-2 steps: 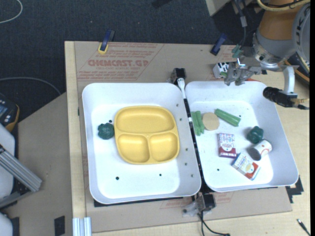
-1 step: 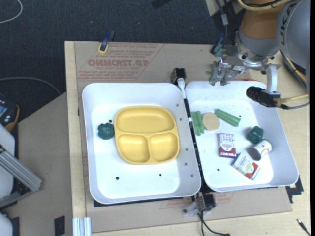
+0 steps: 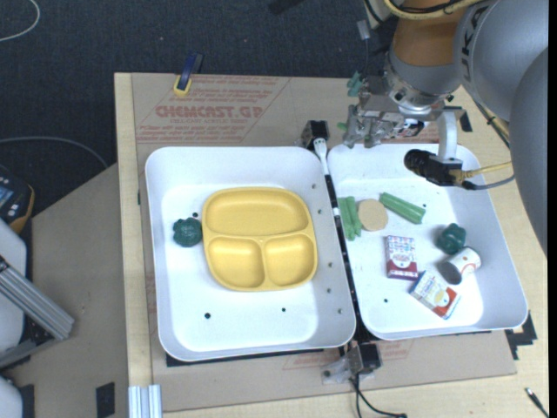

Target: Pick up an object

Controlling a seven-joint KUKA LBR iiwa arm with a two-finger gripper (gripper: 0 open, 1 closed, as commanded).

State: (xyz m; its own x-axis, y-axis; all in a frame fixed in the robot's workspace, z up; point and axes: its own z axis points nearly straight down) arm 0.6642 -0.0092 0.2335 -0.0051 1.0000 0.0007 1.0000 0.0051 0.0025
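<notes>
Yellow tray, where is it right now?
The yellow tray lies in the middle of the left bin, with a small dark green piece touching its left edge.

Yellow tray (image 3: 258,246) — dark green lump (image 3: 186,232) beside it — in white bin (image 3: 174,303).

Lighting is bright and even, seemingly from overhead. The two white bins (image 3: 165,233) run close to overexposed, with mild glare on their glossy rims. Shadows are soft and short, tucked just beside the yellow tray (image 3: 258,236) and the small items. The dark floor beyond the bench (image 3: 130,111) holds little detail. Focus is moderate; small print on packets is unreadable. The arm (image 3: 487,33) at upper right looks slightly soft.
</notes>
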